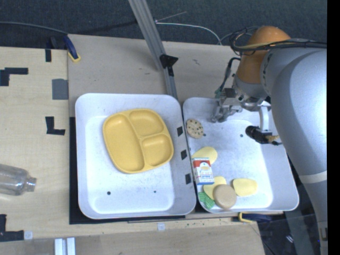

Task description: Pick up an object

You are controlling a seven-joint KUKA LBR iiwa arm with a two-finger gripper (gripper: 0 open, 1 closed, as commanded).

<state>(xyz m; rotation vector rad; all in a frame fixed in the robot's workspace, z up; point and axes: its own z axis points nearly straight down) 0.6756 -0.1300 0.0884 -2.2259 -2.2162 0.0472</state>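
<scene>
Objects for the pick sit in the right bin (276, 187), most of them bunched at its near-left corner. Biggest first: grey arm (305, 116) fills the right side, orange band (265, 39) up top, wrist angled down into the far-left part of the right bin. Table (111, 62) is tan board with black tape marks on the left. Left bin (90, 158) holds one yellow divided plate (138, 139), three compartments, lying flat in the far half of the bin, slightly rotated. Right bin touches the left bin along the centre seam. A metal rail (149, 31) runs in diagonally from the top and ends at the far edge between the bins. A clear plastic bottle (15, 179) lies on its side at the left edge of the table, well apart from both bins.

Gripper (220, 113) is low over the right bin's far-left corner, fingers pointing down; can't tell how far open, nothing visibly between them. Cookie (194, 127) is just beside it, to the left, not touching. Along the left wall, towards the near side: yellow piece (206, 154), small red-and-white carton (203, 170), tan round disc (224, 196) resting on a yellow-green item. Another yellow piece (244, 186) is just right of the disc.
</scene>
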